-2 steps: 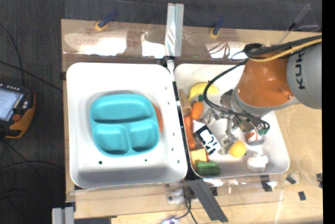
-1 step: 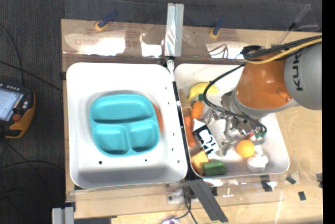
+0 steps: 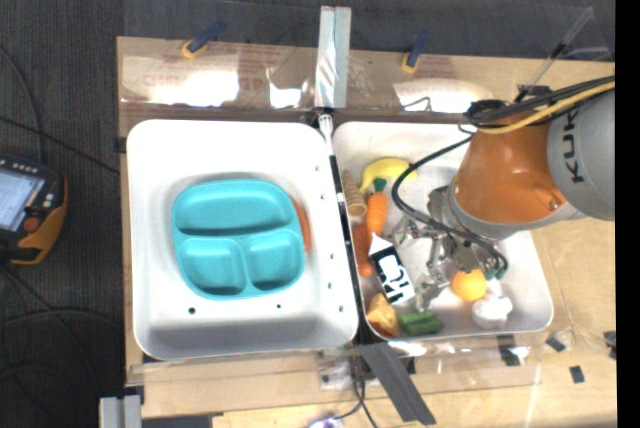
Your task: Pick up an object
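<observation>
Holding a teal tray (image 3: 238, 238), left bin (image 3: 150, 216), toys crowding right bin (image 3: 530, 301)

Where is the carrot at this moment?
The carrot lies in the right bin, near its left wall, just below the banana and above the black-and-white card.

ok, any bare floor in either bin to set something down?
Left bin: a bare white margin rings the teal tray, widest at its near and left sides. Right bin: crowded. The carrot, banana, black-and-white card and orange ball pack around the gripper, with little floor showing.
</observation>
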Action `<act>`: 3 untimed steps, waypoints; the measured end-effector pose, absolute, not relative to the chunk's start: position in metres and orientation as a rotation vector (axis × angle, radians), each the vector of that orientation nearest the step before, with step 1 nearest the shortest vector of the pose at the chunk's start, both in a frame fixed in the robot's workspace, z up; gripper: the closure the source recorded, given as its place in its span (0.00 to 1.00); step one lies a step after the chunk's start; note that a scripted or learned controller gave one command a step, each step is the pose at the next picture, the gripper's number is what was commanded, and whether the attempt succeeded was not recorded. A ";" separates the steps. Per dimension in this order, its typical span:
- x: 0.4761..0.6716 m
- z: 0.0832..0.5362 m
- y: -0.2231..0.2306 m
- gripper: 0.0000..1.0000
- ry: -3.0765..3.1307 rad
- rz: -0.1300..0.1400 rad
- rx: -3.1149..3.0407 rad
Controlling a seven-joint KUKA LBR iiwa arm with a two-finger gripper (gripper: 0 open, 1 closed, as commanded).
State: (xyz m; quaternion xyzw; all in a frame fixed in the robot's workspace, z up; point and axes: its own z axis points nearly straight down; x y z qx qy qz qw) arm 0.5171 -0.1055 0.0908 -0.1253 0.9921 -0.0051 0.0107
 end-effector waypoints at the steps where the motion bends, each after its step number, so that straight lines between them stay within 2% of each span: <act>1: 0.515 0.091 -0.105 0.00 3.089 -0.022 -0.438; 2: 0.531 0.089 -0.106 0.00 3.098 -0.014 -0.522; 3: 0.517 0.091 -0.103 0.00 3.104 -0.018 -0.337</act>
